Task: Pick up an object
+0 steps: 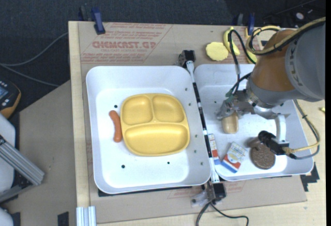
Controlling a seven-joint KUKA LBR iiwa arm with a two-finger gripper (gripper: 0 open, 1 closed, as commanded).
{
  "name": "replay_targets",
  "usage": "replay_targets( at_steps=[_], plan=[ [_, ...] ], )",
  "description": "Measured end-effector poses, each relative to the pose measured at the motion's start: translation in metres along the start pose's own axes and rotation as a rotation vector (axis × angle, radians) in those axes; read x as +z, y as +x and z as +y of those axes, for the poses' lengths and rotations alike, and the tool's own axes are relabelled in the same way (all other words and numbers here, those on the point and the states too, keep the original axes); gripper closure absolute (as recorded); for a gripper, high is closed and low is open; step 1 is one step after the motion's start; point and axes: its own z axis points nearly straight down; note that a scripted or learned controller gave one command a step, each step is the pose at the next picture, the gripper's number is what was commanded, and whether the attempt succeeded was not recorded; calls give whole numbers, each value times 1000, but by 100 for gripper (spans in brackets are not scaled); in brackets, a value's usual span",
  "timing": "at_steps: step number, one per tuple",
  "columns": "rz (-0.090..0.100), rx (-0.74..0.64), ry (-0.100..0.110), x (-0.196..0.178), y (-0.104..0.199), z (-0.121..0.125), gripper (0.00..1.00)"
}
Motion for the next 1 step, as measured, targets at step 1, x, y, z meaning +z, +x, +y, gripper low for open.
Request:
replay_targets(
  at_steps=[1],
  plan=[
    [3,-14,-10,-96,107,-2,100]
  ],
)
